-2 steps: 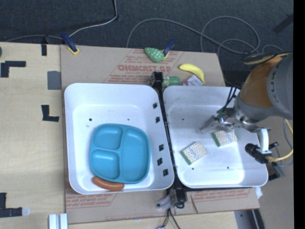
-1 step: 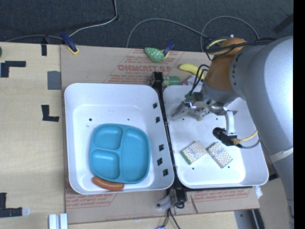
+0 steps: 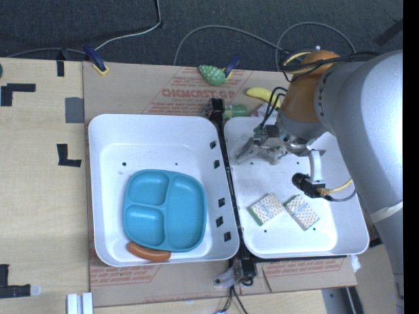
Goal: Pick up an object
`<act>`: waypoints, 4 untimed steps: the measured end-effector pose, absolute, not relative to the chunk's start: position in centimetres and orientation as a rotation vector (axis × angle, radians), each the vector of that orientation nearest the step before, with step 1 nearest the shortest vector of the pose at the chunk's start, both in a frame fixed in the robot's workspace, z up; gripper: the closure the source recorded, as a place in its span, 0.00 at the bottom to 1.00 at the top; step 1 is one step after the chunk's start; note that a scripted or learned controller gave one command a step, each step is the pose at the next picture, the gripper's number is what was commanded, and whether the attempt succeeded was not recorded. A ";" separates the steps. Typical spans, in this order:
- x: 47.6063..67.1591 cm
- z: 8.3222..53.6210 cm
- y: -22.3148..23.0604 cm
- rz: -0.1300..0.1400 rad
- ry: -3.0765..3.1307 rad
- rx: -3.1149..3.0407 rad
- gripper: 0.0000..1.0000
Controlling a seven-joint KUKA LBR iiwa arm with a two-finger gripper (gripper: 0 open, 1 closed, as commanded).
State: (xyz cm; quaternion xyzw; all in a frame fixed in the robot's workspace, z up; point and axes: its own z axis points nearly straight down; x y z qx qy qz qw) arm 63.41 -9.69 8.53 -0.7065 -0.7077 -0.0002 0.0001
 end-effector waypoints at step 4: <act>51.5 8.6 -12.6 -0.002 -2.223 -2.226 0.00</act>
